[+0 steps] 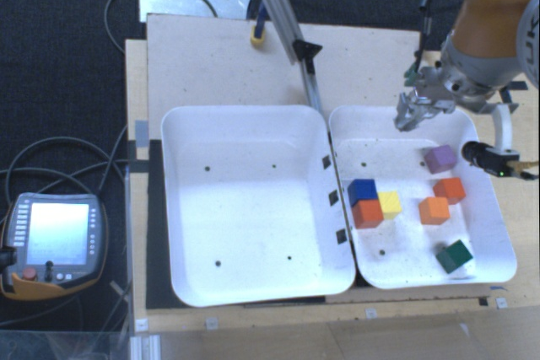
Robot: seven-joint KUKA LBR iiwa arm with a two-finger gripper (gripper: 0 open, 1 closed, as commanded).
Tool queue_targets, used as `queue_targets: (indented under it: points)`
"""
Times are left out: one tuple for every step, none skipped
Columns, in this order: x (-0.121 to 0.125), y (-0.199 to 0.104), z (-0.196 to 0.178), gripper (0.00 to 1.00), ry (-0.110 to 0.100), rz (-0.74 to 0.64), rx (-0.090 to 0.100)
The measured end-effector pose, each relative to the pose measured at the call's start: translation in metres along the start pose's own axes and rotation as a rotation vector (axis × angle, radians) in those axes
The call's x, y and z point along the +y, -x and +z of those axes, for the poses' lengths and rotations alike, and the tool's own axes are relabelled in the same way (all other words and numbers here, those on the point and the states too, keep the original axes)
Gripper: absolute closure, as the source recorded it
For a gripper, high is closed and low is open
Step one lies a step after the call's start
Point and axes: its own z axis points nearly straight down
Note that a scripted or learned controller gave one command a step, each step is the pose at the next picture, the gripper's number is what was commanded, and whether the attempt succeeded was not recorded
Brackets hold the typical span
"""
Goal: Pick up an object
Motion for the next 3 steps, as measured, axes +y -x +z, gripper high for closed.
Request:
queue_targets:
  points:
    - [-0.01, -0.049, 0.008, 1.0, 0.0, -0.001, 0.001]
    - [-0.024, -0.1, 0.018, 1.0, 0.0, -0.002, 0.001]
    - [-0.047, -0.154, 0.025, 1.0, -0.001, -0.003, 0.001]
